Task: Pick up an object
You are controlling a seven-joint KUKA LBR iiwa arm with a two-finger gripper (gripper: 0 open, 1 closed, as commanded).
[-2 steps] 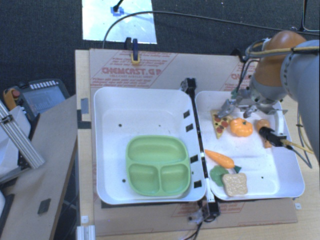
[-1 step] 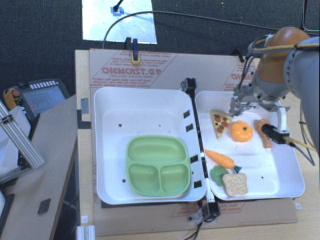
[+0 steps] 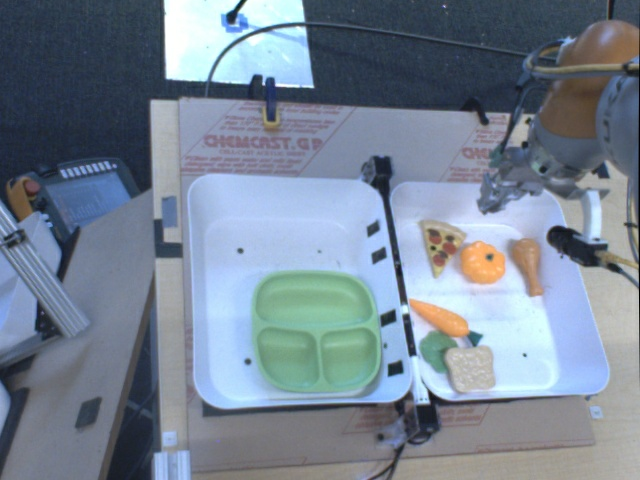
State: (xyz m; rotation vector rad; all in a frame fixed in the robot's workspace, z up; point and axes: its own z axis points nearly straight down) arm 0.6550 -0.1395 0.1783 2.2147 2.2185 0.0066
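Camera view: gripper (image 3: 497, 196) hangs over right bin's (image 3: 575, 363) far edge, beyond pizza slice (image 3: 440, 245); grip state unreadable. Slice lies flat, pepperoni-topped.

Light is even and fairly bright, from above; the white bins (image 3: 290, 208) nearly wash out, with only soft, faint shadows under the toys. A pale sheet (image 3: 238, 28) far left of and above the gripper (image 3: 497, 196) glares. The gripper and arm are slightly blurred; the whole frame is soft and grainy
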